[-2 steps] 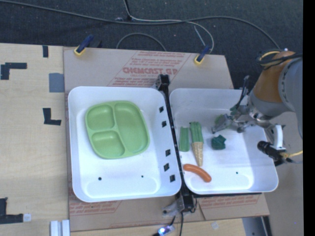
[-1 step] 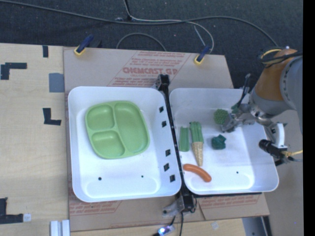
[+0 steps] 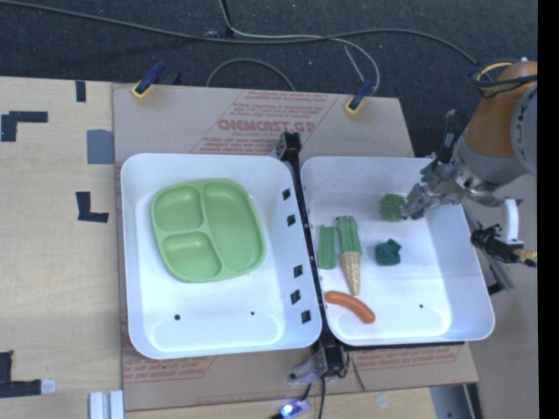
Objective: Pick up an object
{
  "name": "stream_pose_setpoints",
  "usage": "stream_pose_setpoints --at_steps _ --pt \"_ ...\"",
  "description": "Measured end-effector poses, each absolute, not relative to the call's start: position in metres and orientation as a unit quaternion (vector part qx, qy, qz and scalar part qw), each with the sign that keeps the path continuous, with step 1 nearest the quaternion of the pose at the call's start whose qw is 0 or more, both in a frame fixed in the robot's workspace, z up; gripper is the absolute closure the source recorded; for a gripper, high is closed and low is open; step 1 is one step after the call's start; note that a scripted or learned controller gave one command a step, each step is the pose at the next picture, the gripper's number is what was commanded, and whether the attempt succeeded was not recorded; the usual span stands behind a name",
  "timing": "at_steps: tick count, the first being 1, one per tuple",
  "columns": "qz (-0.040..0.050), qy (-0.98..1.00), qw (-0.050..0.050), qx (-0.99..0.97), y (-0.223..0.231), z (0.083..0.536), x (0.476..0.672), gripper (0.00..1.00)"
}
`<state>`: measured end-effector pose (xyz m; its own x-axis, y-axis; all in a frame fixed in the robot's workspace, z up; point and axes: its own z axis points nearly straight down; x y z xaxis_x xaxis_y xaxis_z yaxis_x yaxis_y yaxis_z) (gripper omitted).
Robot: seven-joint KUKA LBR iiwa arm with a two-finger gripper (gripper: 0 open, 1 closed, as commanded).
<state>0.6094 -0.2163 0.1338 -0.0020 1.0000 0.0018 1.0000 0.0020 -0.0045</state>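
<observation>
The right bin (image 3: 454, 308) holds several toy foods. A light green broccoli piece (image 3: 390, 206) lies near its back right. A dark green piece (image 3: 388, 251) sits a little in front of it. A corn cob (image 3: 351, 271) with a green stalk (image 3: 348, 231) and a green bean pod (image 3: 327, 246) lie near the bin's left side. An orange sausage (image 3: 350, 306) rests toward the front. My gripper (image 3: 416, 201) is low over the back right of this bin, right beside the broccoli piece on its right; whether they touch is unclear.
The left bin (image 3: 148, 326) holds a green divided plate (image 3: 208, 230). A black divider (image 3: 300, 234) runs between the bins. The grey arm with its orange band (image 3: 500, 77) leans in over the right bin's right rim. Cables cross the dark floor behind the bench.
</observation>
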Motion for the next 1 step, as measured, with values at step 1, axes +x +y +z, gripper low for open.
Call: stream_pose_setpoints --at_steps 1 --pt "0.0009 -0.708 0.002 -0.706 -0.2154 0.1715 0.6082 1.0"
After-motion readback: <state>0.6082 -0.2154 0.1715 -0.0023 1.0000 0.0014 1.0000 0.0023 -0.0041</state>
